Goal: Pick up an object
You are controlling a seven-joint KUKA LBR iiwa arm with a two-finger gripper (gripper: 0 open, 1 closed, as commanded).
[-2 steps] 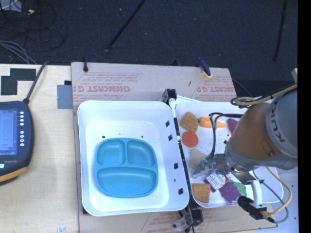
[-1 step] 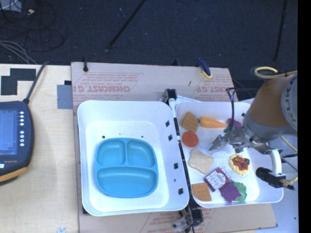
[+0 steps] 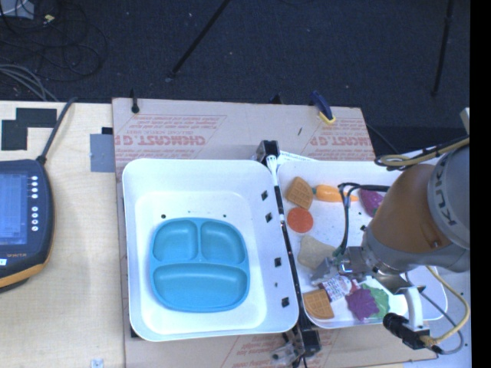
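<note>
Reaching in: the arm comes from the right and hangs over the right bin
Front edge of right bin: a waffle-like tan piece lies at the near rim, with a purple grape cluster just to its right and a green piece beside that
Fingers: the gripper is low over the bin's middle, just above a white-and-red packet; whether the fingers are apart or together cannot be told, and nothing is seen between them
Middle of right bin: a grey-tan flat piece lies just left of the gripper, and a red-orange disc sits beyond it
Far end of right bin: a tan biscuit, an orange carrot-like piece and a purple item, partly behind the arm
Left bin: the left bin holds a blue divided plate
Counter: the counter carries a handheld pendant at far left
</note>
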